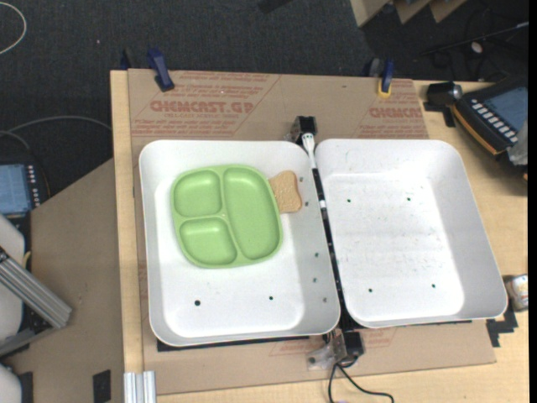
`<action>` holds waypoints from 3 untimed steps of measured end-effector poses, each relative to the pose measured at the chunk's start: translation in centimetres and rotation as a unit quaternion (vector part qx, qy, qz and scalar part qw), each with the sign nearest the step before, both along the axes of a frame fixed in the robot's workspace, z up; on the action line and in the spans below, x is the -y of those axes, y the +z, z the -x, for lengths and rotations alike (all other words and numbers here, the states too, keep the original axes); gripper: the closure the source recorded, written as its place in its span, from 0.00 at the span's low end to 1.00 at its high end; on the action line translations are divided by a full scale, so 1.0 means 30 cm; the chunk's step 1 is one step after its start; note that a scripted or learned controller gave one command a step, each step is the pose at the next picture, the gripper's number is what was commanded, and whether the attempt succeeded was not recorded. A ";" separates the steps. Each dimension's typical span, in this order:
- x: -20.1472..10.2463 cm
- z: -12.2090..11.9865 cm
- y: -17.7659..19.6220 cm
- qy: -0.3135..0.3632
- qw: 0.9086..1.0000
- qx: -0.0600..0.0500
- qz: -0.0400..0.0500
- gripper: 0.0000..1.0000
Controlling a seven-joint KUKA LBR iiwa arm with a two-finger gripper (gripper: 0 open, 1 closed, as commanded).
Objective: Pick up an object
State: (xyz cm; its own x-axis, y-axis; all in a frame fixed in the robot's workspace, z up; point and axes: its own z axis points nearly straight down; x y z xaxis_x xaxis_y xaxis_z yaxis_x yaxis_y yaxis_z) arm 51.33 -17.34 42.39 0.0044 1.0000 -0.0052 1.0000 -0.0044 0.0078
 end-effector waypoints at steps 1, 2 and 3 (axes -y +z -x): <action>-0.101 0.119 -0.235 0.002 1.000 -0.008 -0.004 1.00; 0.079 0.091 0.013 0.000 1.000 0.001 0.001 1.00; -0.028 0.116 -0.341 0.003 1.000 -0.009 -0.005 1.00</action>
